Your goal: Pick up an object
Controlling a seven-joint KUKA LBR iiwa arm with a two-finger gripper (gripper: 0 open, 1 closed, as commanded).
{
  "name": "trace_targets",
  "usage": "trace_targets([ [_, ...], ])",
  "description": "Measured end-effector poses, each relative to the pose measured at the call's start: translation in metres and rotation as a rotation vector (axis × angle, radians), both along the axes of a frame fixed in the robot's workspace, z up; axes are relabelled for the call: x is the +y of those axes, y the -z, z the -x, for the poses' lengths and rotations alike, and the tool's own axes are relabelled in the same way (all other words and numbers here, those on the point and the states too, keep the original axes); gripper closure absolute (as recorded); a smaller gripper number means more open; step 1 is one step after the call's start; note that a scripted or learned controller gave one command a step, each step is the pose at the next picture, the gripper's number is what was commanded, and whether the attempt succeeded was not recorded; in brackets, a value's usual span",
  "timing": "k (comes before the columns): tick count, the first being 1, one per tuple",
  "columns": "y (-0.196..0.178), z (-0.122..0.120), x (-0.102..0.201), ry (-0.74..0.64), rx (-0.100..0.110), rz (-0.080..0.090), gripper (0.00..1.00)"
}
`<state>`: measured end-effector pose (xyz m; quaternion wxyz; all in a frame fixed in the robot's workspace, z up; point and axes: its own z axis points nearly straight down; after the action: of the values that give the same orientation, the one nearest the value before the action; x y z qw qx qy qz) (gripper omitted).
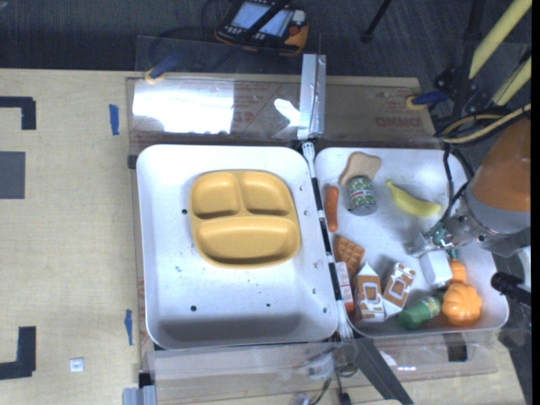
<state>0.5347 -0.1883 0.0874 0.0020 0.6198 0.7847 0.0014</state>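
Observation:
The right bin (pixel 405 165) holds several toy foods. A yellow banana (pixel 412 201) lies at its upper middle, with a patterned can (pixel 361 194) and a bread slice (pixel 361 165) to the left. A sausage (pixel 332 207), a waffle (pixel 348 251) and two small cartons (pixel 369 296) (pixel 399 283) lie along the left and bottom. A green pepper (pixel 419 310) and an orange pumpkin (pixel 461 304) sit at the lower right. My gripper (pixel 437 256) hangs low over the bin's right side, just above the pumpkin and right of the cartons. The wrist hides its tips.
The left bin (pixel 160 251) holds a yellow divided plate (pixel 245 216). The arm with its orange band (pixel 509 180) covers the right bin's right rim. A metal divider (pixel 312 95) stands behind the bins, and a handheld device (pixel 261 22) lies beyond.

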Motion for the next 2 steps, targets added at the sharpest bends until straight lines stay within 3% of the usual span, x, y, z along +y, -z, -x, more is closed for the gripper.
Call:
trace_targets([
  [1, -0.001, -0.051, 0.071, -0.259, -0.006, 0.003, 1.00],
  [2, 0.001, -0.088, -0.008, -0.351, 0.000, 0.004, 1.00],
])
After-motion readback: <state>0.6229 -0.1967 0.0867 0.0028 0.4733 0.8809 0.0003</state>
